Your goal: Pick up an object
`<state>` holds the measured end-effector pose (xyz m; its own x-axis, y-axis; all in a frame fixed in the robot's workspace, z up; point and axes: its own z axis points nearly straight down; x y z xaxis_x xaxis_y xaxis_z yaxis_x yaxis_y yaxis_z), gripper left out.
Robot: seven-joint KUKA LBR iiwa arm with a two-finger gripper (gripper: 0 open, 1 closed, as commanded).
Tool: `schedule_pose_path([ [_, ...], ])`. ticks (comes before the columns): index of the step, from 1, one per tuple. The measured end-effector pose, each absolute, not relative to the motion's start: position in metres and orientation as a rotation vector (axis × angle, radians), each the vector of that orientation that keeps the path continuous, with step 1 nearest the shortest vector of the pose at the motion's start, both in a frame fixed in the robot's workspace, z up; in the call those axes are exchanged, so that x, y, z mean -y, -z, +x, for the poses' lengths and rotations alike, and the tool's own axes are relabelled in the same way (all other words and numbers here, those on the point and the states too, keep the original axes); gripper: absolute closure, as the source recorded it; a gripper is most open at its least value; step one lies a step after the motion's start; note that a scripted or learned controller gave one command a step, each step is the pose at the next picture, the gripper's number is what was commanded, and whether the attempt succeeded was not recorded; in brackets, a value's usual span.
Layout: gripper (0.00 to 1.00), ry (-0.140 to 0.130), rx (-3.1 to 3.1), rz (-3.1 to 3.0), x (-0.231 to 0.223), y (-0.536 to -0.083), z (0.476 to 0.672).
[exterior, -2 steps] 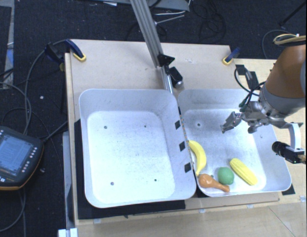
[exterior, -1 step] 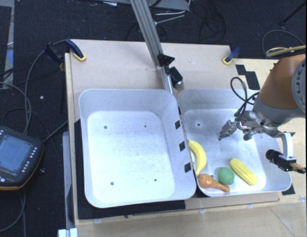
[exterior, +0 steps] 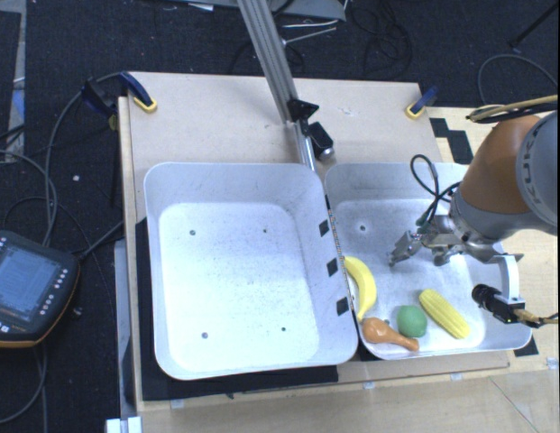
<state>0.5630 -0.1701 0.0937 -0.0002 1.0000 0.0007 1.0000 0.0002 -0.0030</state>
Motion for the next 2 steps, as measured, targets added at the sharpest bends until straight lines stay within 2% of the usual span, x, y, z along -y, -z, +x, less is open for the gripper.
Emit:
schedule_pose_path([
  [1, 1.00, 0.001, 2.222, -2.221, 0.170, -0.106, 0.564],
  [2, 1.00, 0.004, 2.224, -2.225, 0.176, -0.162, 0.557],
])
